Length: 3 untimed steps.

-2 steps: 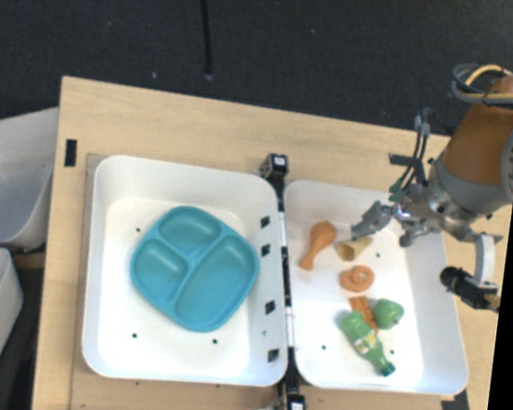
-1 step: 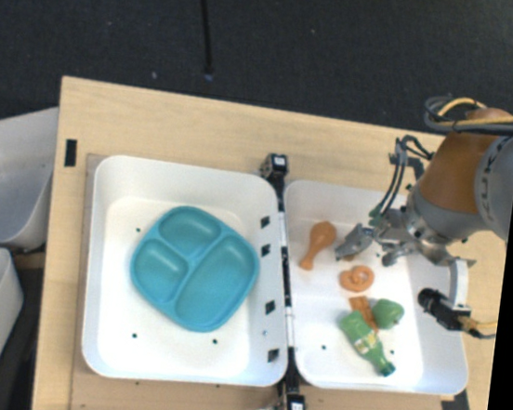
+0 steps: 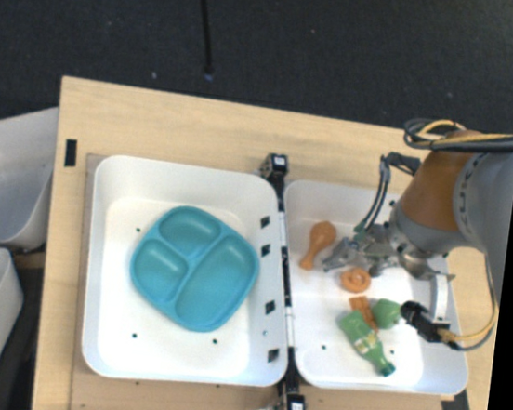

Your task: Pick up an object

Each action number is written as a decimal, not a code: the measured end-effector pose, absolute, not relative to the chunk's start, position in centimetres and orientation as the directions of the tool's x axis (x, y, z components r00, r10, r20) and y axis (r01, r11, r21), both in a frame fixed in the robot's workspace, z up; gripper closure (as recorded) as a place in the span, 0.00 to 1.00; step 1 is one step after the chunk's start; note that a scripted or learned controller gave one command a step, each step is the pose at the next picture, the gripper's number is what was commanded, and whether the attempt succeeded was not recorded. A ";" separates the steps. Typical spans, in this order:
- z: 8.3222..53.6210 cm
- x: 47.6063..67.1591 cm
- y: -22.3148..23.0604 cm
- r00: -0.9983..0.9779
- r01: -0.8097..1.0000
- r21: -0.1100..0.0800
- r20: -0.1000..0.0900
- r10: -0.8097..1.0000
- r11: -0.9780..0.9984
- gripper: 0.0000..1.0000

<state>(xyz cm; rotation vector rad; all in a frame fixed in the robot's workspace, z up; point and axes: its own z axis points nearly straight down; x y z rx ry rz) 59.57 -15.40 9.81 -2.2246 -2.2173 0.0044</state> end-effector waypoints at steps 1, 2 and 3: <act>11.2 59.7 -15.5 0.007 1.000 0.004 -0.002 1.000 -0.007 1.00; 17.3 60.7 -15.9 -0.003 1.000 0.007 -0.002 1.000 0.003 1.00; 23.6 60.9 -16.6 -0.001 1.000 0.007 -0.003 1.000 0.002 1.00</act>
